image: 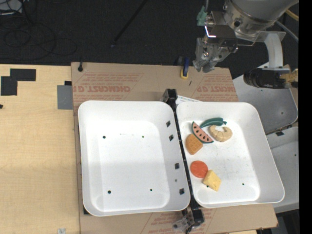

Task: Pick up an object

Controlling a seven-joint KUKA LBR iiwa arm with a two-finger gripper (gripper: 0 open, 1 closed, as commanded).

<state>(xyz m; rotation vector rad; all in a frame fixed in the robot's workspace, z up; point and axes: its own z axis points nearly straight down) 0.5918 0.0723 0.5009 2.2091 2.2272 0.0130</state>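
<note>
The grey metal two-finger claw [204,65] hangs high beyond the right shallow white plastic bin [263,130], seemingly staged for descent, its grip state untellable, while the flat round red toy slice [198,168] lies inside.

Tool [207,65] high, pointing down, beyond bins

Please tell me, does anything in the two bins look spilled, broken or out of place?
Nothing stands out. The toy foods lie inside the right bin: a watermelon slice, a red disc and a yellow wedge among them, none spilled over the rim. The pincer hangs above the cardboard behind the bins.
</note>
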